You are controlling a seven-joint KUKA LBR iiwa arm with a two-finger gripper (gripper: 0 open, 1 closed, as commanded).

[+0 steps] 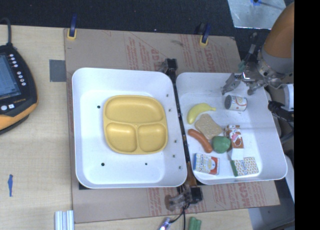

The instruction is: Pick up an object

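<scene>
White bins sit side by side; the left bin (85, 124) holds a yellow divided tray (135, 124). In the right bin (265, 139), the gripper (242, 85) hangs with fingers spread, gripping nothing, just above a small can (235, 103) lying on its side. A banana (199, 111) lies nearby.

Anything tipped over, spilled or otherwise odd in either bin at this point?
One thing: the small can in the right bin lies on its side, just below the gripper. The other items there are loosely heaped but intact. The yellow tray sits flat in the left bin.
</scene>
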